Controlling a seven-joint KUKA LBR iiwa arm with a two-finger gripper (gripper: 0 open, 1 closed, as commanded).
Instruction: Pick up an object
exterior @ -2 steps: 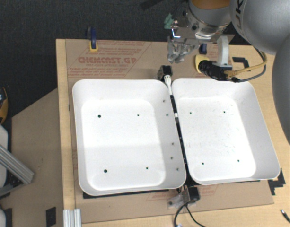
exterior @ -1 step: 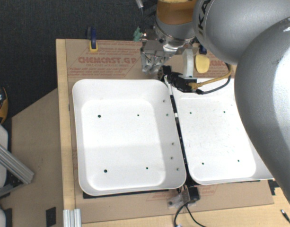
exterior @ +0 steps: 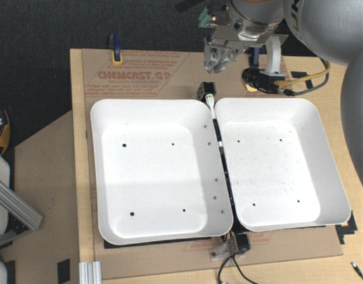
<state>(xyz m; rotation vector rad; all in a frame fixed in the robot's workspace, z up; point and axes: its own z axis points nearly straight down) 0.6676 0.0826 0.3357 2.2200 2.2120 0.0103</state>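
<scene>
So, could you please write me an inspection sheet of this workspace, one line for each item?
Surface: brown board with red print, on the bench.
Job's things: two white bins, left bin and right bin, side by side; nothing seen to pick up.
Clutter: blue clamp at the board's far edge.
Grippers: gripper above the board, beyond the bins; holds nothing.
Cables: black and yellow cables behind the right bin; black cable at the near edge.
Surroundings: dark floor; metal rail at left.
</scene>
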